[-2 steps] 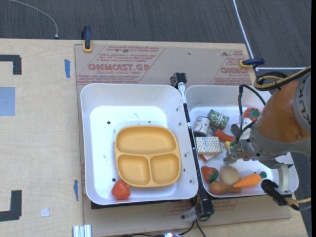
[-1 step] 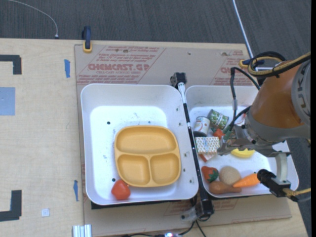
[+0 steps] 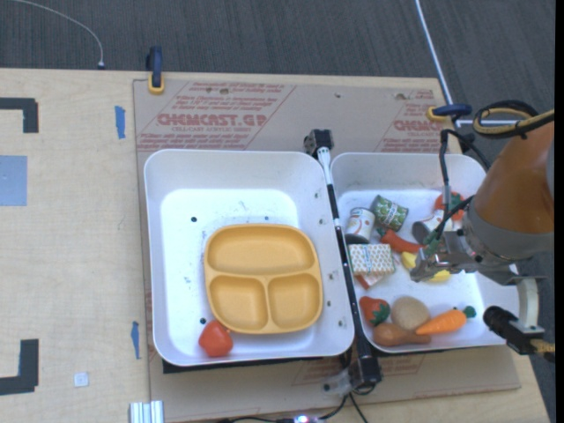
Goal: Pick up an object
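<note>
White plastic makes up both shallow bins, set side by side on a sheet of printed cardboard. Seen from the single overhead camera, the left bin holds a yellow three-compartment tray at its centre, and a red tomato-like toy lies just off the tray's 7 o'clock corner, near the bin's front wall.

In the right bin, the toys crowd together. A green can lies tilted at about 12 o'clock from the bin's centre, with a silvery can just at its 8 o'clock side. A pale patterned box sits below that. Toward 6 o'clock lie a red strawberry, a tan potato-like lump and an orange carrot, the carrot touching the lump's right side.

Reaching in from 3 o'clock, the arm brings its gripper down low over the bin's middle, right on a yellow banana-like piece beside a small red-orange item. Whether the claw is open or closed cannot be told, nor whether it grips anything.
</note>
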Robot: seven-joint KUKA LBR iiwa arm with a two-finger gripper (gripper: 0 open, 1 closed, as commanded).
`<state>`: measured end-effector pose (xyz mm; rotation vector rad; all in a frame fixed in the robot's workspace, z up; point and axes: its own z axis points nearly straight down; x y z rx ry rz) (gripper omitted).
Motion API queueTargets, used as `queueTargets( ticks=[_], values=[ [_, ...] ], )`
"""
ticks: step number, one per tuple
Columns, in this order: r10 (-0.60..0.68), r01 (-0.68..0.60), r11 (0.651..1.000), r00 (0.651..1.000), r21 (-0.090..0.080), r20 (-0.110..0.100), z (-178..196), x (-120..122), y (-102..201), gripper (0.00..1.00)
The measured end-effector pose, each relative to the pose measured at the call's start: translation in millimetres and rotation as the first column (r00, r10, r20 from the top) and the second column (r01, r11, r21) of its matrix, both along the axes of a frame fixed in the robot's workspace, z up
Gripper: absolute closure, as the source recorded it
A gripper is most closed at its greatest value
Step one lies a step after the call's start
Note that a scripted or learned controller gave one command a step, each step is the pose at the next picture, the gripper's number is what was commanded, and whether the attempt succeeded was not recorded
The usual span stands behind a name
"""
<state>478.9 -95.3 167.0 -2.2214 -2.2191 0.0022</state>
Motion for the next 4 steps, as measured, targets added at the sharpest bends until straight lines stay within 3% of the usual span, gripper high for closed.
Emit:
queueTargets(
  ticks=[1, 3, 4],
  values=[
    [0.001, -0.001, 1.000, 1.000, -0.002, 0.004, 8, 4, -16, 1.00],
    [0.002, -0.002, 1.000, 1.000, 0.000, 0.005, 18, 1, 25, 1.00],
    [0.001, -0.001, 1.000, 1.000, -0.002, 0.004, 3, 22, -7, 1.00]
  ],
)
